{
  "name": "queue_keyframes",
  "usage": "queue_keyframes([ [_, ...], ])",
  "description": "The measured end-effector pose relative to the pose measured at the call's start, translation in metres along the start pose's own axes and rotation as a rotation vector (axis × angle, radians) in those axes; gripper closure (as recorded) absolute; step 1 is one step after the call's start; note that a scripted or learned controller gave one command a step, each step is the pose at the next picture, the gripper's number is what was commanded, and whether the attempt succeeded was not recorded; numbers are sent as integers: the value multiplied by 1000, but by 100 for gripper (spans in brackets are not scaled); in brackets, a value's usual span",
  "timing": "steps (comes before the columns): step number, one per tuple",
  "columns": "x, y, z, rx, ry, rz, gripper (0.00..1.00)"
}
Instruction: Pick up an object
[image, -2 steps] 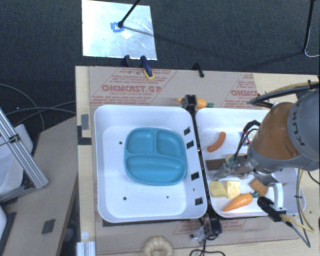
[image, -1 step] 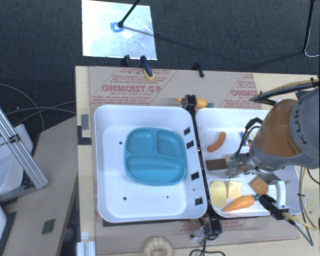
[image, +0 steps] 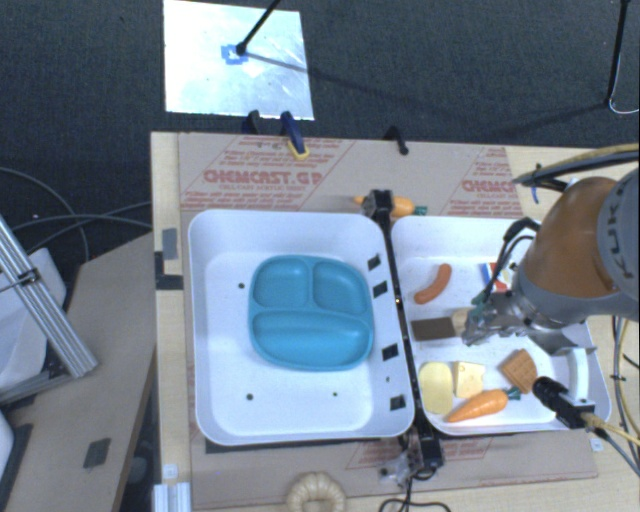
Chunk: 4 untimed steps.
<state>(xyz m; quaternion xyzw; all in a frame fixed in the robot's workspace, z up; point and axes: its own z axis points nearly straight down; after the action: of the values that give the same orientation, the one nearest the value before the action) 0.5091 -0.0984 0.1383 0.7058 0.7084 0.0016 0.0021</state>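
**Arm low over the right bin, nothing visibly held**

You have the gripper (image: 478, 325) down inside the right bin (image: 470, 232), just above the dark brown slab (image: 432, 328) that lies near the divider. From this slanted view you cannot tell whether the fingers are open or closed, and nothing shows between them, so treat the pick as not yet made.

The candidates all sit in that right bin, which is why the arm, reaching in from the right, works there. The sausage (image: 432, 284) lies up and left of the gripper, apart from it. Along the near wall you have a pale round slice (image: 435, 383), a yellow cheese piece (image: 468, 378) touching it, a carrot (image: 477, 405) in front of both, and a waffle-like cracker (image: 518, 369) just beside the carrot's green end. A small blue item (image: 487, 272) is partly hidden by the wrist.

The left bin (image: 215, 330) holds a blue divided plate (image: 310, 312), well apart from the gripper.

Judging by position, the slab is your likeliest target; it lies flat and thin, so a grip could slip.
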Motion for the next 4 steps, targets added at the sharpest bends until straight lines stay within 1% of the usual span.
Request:
queue_keyframes([
  [1, 7, 6, -47, -1, 0, -1, 100],
  [2, 7, 8, -88, 0, 0, 0, 100],
  [3, 37, 51, -81, 1, 1, -4, 100],
  [4, 60, 108, -92, -2, 1, -5, 100],
])
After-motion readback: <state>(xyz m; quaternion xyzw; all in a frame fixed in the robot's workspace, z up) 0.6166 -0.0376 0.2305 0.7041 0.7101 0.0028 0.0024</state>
